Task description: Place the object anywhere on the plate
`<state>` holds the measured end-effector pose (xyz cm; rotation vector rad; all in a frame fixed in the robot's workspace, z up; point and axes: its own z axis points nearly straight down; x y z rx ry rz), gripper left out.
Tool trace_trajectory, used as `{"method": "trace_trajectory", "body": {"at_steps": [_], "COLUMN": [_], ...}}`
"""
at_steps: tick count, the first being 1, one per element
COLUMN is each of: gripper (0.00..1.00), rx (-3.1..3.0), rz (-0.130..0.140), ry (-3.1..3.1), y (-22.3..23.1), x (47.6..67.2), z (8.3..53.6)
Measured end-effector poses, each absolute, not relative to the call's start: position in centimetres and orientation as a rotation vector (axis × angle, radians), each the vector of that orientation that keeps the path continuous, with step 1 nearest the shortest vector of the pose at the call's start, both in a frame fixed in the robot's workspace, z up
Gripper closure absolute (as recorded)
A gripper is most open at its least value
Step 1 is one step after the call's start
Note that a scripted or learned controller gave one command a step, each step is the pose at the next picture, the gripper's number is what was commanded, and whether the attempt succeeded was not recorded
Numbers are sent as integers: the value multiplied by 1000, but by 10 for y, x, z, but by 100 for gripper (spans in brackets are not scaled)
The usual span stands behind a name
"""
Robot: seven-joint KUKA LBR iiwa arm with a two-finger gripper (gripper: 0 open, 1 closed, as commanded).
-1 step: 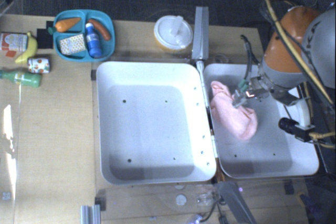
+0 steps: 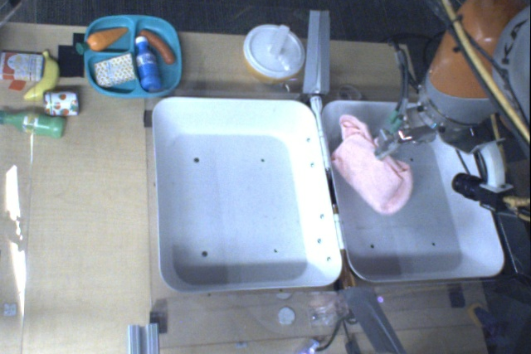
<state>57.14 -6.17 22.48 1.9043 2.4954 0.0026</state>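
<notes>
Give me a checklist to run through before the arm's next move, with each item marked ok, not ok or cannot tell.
1. Pink cloth lies in the right bin: ok.
2. Gripper is over the cloth's upper right edge: ok.
3. Cloth caught between the fingers: cannot tell.
4. Cloth lifted off the bin floor: not ok, most of it lies flat.
5. Blue plate in sight beyond the left bin: ok.
6. Free room on the plate: not ok, its compartments hold toy food.

Two bins sit side by side: the left bin fills the frame's centre, the right bin its right. A cloth lies in the right bin's upper left, with the gripper at its upper edge. A divided plate holding toy food sits at the upper left, and a lidded cup stands above the left bin.
</notes>
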Motion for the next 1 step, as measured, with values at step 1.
{"method": "trace_trajectory", "body": {"at_steps": [1], "gripper": [100], "rx": [1363], "rz": [2], "ry": [2828], "y": [-8], "x": [566], "z": [234]}}
